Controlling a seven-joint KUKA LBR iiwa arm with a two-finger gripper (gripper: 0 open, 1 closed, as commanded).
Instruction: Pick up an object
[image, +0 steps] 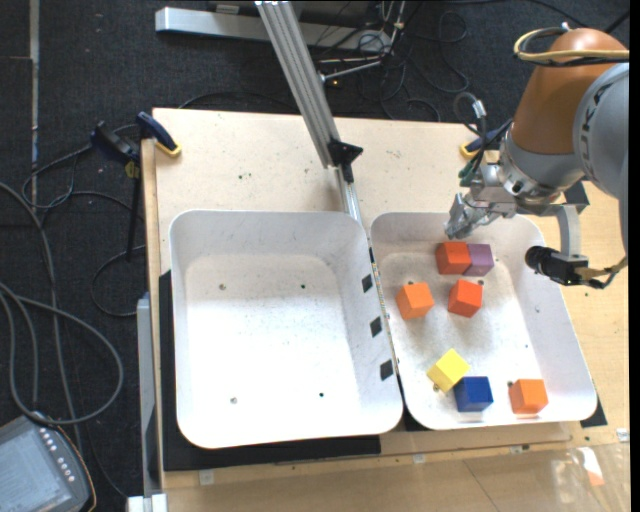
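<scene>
The right bin (560, 350) holds several small blocks. At its far end an orange-red block (453, 257) touches a purple block (480, 259). Nearer lie an orange block (415, 298) and another orange-red block (465, 297). By the front rim sit a yellow block (448, 369), a blue block (473, 393) and an orange block (528, 396). My gripper (461, 225) hangs at the bin's far rim, just above and behind the orange-red and purple pair. No block shows between its fingertips.
The left bin (200, 300) lies beside the right one, with black clips along the shared rim. A slanted metal pole (305, 85) rises from the bench behind the bins. Clamps sit at the bench's back corners.
</scene>
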